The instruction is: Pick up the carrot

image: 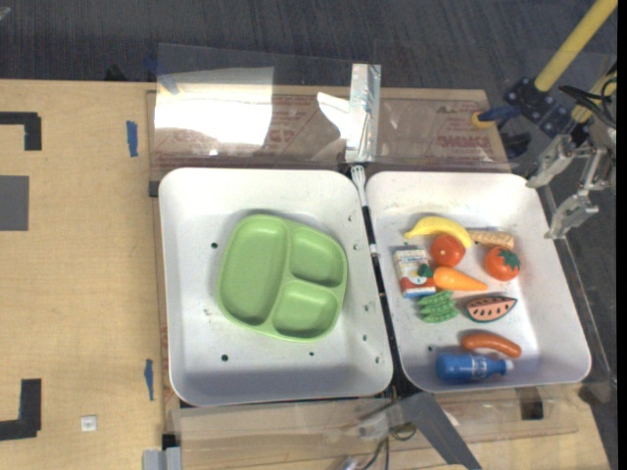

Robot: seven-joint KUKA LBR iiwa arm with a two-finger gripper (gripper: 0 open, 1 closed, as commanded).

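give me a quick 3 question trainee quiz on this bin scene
1. True or false: the carrot lies in the same bin as the green plate.
2. Which touches the carrot's left end? A) milk carton B) blue bottle C) sausage
3. Fill in: the gripper hangs over the right bin's ____ edge.

Key: 1 false; 2 A; 3 right.

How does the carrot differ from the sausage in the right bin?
The carrot is orange and tapers to a point; the sausage is red-brown with rounded ends. The carrot lies mid-bin, touching the tomato; the sausage lies nearer the front, above the blue bottle. Both are long and lie flat.
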